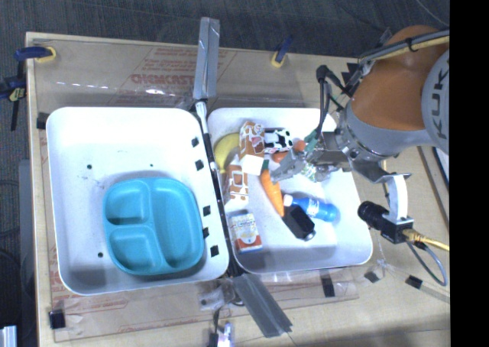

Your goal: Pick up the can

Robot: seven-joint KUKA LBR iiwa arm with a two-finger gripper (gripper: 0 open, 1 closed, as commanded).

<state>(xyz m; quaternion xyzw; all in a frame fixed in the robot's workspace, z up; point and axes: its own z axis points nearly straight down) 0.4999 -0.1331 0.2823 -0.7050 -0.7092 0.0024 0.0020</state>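
Two white bins sit side by side on the bench. The left bin (69,147) holds a blue tray (153,225) with three compartments, lying in its lower middle part. The right bin (348,250) holds a clutter of small things.

The arm (397,101) enters from the right edge of the frame, its orange band at upper right. The gripper (294,160) hangs over the upper middle of the right bin, its tip pointing left, close above the carrot (271,191) and beside a black and white cow-patterned thing (276,139). Whether it is open or closed cannot be told, and nothing can be seen held.

Which thing is the can is not certain. The likeliest is the blue cylinder (315,208) lying on its side at the right middle of the right bin, just below the gripper and touching a black thing (299,225) at its lower left.

A banana (223,148) lies at the bin's upper left, against the dividing wall. Next to it stand two brown and white cartons (243,162). A small box (244,231) with a red and white label lies at the bin's lower left. The carrot lies between the cartons and the blue cylinder, pointing down.
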